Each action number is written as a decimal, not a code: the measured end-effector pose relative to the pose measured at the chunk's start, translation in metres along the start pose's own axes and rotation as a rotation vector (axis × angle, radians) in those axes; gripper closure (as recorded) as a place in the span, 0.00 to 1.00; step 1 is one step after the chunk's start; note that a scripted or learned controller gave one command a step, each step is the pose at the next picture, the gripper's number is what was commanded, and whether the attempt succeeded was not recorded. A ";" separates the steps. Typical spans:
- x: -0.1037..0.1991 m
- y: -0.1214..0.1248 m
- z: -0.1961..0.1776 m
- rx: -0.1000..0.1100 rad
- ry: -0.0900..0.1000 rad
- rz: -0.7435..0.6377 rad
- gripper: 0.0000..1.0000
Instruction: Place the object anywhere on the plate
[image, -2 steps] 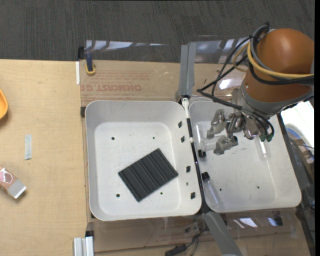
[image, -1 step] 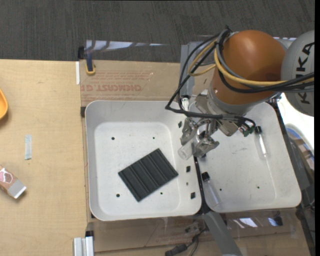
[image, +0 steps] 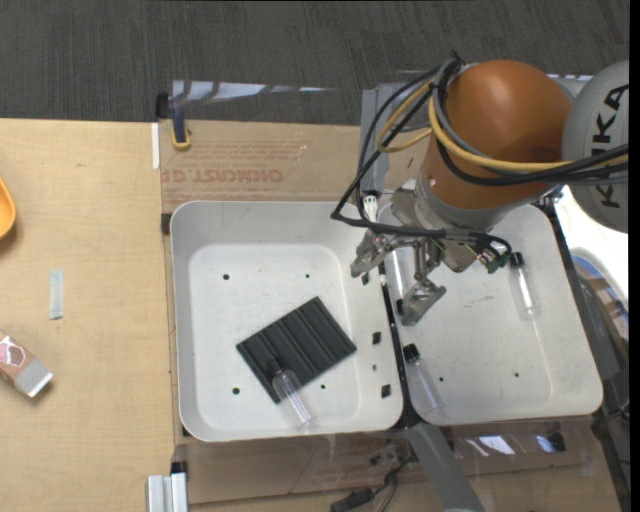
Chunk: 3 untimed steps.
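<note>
The gripper (image: 405, 285) is hanging over the right bin's (image: 560, 400) left side with its fingers (image: 425, 298) spread, pinching nothing. A clear vial (image: 289, 392) is lying in the left bin (image: 200, 330), overlapping the near edge of the dark ribbed plate (image: 297, 347).

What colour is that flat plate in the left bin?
Dark grey to black, with ridges along it; the plate shows well in the camera view.

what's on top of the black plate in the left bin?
A clear vial lies on the plate, at its near corner, partly overhanging onto the left bin floor. Whatever is under the plate is covered.
</note>
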<state>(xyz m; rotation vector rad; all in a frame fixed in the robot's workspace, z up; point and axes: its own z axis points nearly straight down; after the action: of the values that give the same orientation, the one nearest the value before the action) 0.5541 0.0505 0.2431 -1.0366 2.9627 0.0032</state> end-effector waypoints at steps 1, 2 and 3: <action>-0.001 -0.001 -0.008 -0.001 -0.003 0.005 1.00; 0.025 0.017 -0.062 0.001 -0.002 -0.399 1.00; 0.040 0.034 -0.100 0.001 -0.003 -0.620 1.00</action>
<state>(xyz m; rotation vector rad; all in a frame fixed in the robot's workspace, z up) 0.5015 0.0519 0.3425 -1.8894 2.5024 0.0014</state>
